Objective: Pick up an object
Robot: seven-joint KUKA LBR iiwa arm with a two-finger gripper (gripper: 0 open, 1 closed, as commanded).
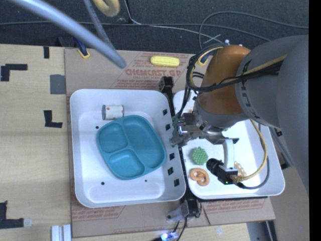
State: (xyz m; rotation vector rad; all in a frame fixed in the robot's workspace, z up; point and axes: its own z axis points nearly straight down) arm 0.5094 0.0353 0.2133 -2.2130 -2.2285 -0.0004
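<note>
1. The arm (235,84) hangs low over the right bin (273,185), close to the wall it shares with the left bin (80,185). A descent here could catch that wall instead of an object.
2. The green ball (199,155) and the pretzel (199,176) lie near each other in the right bin; a grab might nudge one and miss both.
3. The gripper (179,130) sits by the divider, touching nothing visible; whether it is spread or closed cannot be told.
4. The blue plate (131,147) and the small can (113,111) rest in the left bin.
</note>
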